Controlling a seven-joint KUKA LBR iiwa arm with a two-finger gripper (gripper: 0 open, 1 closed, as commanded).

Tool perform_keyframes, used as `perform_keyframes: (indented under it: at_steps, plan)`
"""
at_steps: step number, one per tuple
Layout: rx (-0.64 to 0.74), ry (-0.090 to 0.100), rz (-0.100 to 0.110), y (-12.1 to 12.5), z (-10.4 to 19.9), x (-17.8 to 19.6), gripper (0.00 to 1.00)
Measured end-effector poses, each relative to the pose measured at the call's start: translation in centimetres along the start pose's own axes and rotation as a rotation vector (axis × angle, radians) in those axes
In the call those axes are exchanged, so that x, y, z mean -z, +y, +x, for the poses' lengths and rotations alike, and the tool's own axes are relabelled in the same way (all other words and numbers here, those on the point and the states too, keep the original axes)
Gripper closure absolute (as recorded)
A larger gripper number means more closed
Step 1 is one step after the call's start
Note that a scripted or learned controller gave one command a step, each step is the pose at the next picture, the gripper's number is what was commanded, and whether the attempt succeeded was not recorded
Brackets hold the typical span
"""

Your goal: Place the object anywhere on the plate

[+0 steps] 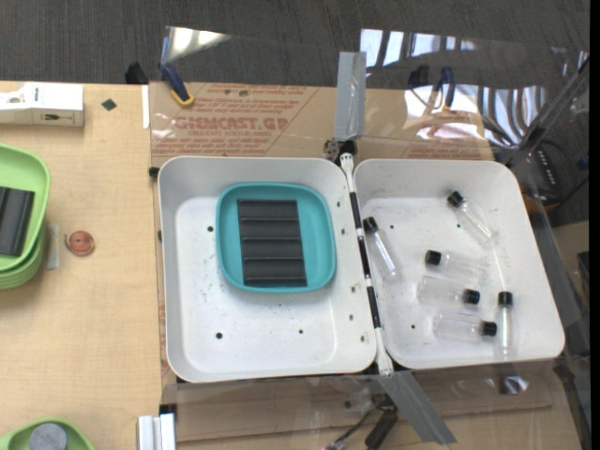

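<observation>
A teal plate [322, 239] with a dark ribbed insert [272, 243] lies in the upper middle of the left white bin [272, 340]. In the right white bin [534, 270] lie several clear plastic vials with black caps: one [379, 245] close to the left wall, one [470, 215] at the upper right, one [446, 262] in the middle, and others [461, 325] near the lower right.
A green tray [28, 172] holding a dark block sits at the far left of the wooden bench. A small orange disc [81, 242] lies beside it. A white box [42, 105] rests at the upper left. Clear plastic shields stand behind the bins.
</observation>
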State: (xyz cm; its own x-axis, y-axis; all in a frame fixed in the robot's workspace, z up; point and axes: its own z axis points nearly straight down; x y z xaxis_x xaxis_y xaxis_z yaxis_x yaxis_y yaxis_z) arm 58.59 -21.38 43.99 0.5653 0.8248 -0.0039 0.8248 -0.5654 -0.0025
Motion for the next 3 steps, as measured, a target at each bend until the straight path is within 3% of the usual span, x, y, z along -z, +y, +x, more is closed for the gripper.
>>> perform_keyframes:
  at_steps: [1,2,3]
  plan:
    - [-0.088,0.000,0.001,2.7,2.0,0.0,0.00]
    - [-0.215,0.000,0.002,3.1,2.4,-0.1,0.00]
    - [-0.249,0.000,0.001,4.8,2.9,0.0,0.00]
